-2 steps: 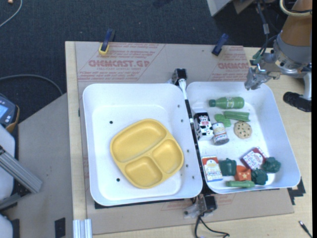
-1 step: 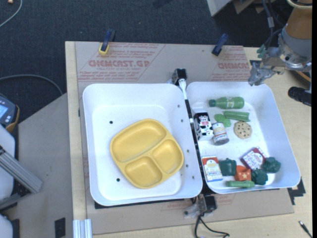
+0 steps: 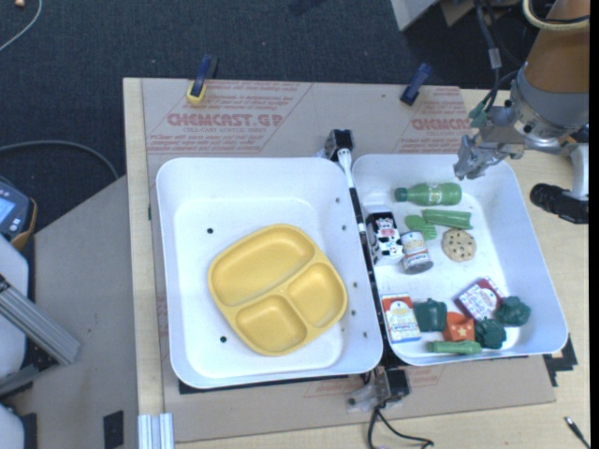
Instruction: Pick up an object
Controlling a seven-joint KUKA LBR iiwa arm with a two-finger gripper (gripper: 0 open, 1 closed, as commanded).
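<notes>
Right now your gripper (image 3: 471,165) hangs over the far edge of the right bin (image 3: 533,279), just beyond the green bottle (image 3: 429,194); you cannot tell whether it is spread or clenched, and nothing shows in its grasp. Near the bottle lie a cookie (image 3: 459,245) and a small can (image 3: 416,252). The left bin (image 3: 178,251) holds a yellow divided tray (image 3: 277,288).
</notes>
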